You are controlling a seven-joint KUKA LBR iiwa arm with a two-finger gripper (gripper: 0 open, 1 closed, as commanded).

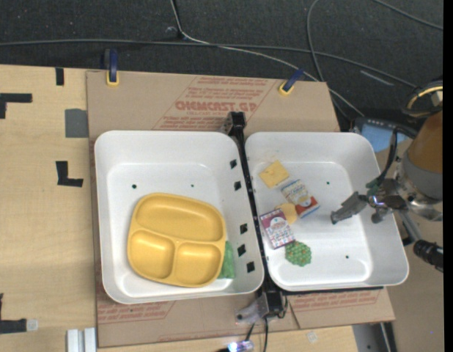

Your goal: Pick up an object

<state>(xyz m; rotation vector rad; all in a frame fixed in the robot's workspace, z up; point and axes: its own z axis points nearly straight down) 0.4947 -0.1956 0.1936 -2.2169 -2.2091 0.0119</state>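
Note:
The right bin (358, 152) holds several small items. A yellow square piece (274, 174) lies near its far left. Beside it are a small white carton with a red and blue print (300, 196), a tiny yellow block (288, 213), a pink printed packet (276, 228) and a green knobbly ball (298, 254). My gripper (349, 209) hangs low over the right half of this bin, to the right of the carton and apart from every item. Nothing shows in its grasp.
The left bin (113, 152) contains a yellow divided plate (177, 238) with a green item (228, 261) wedged at its right edge. A black divider (243, 189) runs between the bins. Cables cross the dark bench behind. The arm's orange band (424, 149) stands at the right.

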